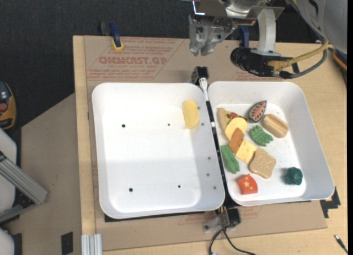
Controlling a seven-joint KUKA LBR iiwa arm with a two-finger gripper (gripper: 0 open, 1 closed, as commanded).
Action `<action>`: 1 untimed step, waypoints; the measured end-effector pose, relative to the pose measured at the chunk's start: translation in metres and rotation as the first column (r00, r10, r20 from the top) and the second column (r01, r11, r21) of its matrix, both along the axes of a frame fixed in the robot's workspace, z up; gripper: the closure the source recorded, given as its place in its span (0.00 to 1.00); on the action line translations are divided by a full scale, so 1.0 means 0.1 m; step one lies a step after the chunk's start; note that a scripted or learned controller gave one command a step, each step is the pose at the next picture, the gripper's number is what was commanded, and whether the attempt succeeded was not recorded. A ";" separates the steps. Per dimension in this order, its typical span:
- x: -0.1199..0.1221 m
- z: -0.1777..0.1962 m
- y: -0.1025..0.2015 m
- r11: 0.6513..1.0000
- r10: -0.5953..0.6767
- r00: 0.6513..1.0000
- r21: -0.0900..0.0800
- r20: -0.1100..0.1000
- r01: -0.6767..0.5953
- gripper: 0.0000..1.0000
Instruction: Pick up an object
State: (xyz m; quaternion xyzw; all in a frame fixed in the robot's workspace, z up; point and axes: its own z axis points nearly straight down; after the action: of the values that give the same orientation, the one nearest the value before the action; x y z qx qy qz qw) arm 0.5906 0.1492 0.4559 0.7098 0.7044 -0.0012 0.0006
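My gripper [203, 48] hangs high above the bench's far side, over the cardboard behind the seam between the two bins, its fingers close together with nothing between them. A yellow banana-shaped piece [191, 114] lies alone in the left bin [138, 154], near its right wall. The right bin [309, 138] holds several toy foods: a watermelon slice [257, 111], a hot dog bun [275, 125], a bread slice [262, 163], a red strawberry piece [247, 184], a dark green broccoli [293, 176] and a green pea pod [230, 158].
A black clip [201, 75] sits at the far end of the seam between the bins. A black cylinder with cables [255, 60] hangs to the gripper's right. A blue and yellow clamp [115, 35] holds the board's far left corner.
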 end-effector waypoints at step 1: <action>0.36 -0.91 0.71 1.000 0.013 1.000 0.001 -0.009 -0.013 1.00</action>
State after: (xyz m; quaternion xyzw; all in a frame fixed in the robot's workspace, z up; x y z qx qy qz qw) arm 0.6269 0.2203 0.3649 0.7051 0.7091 -0.0039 -0.0030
